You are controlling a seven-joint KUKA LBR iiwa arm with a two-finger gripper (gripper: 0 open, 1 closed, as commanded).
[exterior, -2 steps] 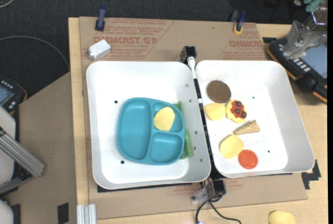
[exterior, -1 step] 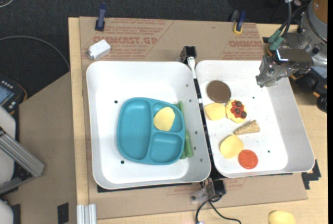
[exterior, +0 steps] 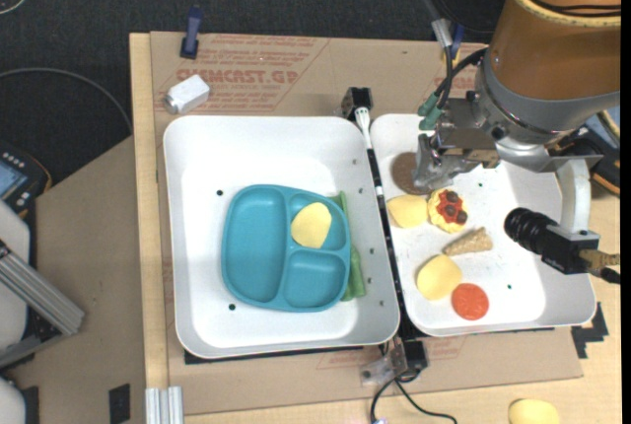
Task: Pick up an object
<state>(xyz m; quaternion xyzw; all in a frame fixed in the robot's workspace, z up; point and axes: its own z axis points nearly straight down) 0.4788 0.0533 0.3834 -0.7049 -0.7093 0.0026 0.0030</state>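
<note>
Heads up, risks first. The gripper (exterior: 431, 177) sits low over the far-left corner of the right bin (exterior: 523, 289), right where things crowd. The brown disc (exterior: 402, 172) is on its left and the tart (exterior: 449, 208) just below it. The yellow chunk (exterior: 405, 211) is beside the tart, touching or nearly so. Close in there and you likely catch two items or only an edge, and the thing squirts out sideways.

The disc looks flat and thin. My guess is it gives little to bite on and slides along the bin floor instead of lifting. It also lies near the wall shared with the left bin (exterior: 197, 215), so a slightly off descent could clip the rim. The tart looks lumpy on top, and an off-centre pinch may tip it into the chunk.

Gripper state: you can't read it from this view. The wrist hardware covers its working end, so I can't tell how far open it is. Nothing shows as held, so don't count a grasp. I also can't tell whether it touches the disc or the tart — it overlaps both in the view.

The wedge (exterior: 469, 242), yellow ball (exterior: 437, 276) and red disc (exterior: 469, 301) lie nearer the front of the same bin, clear of the gripper. They look like the easier picks.
</note>
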